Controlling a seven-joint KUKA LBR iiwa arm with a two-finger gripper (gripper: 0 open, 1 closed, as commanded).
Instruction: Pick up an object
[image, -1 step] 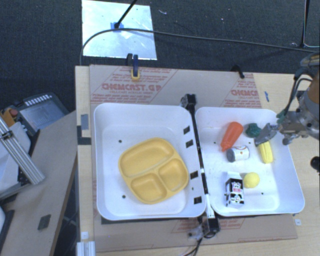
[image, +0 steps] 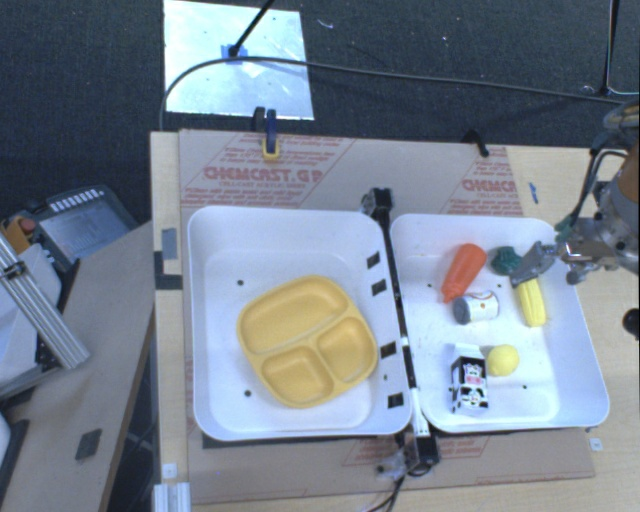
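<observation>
The right bin (image: 570, 400) holds several small objects. An orange carrot (image: 463, 270) lies at its upper middle, with a white and grey can (image: 477, 306) on its side just below. A teal-green item (image: 506, 262) sits right of the carrot, and a yellow corn cob (image: 531, 301) lies under it. Lower down are a yellow lemon (image: 502, 360) and a black-and-white patterned box (image: 470, 385). My gripper (image: 541, 258) reaches in from the right edge and hovers beside the teal-green item, just above the top of the corn cob. Nothing is visibly held.
The left bin (image: 215, 240) holds a yellow divided plate (image: 305, 340). A black divider with clips (image: 392, 300) runs between the two bins. Grey equipment and an aluminium rail (image: 40, 310) sit off the bench at the left.
</observation>
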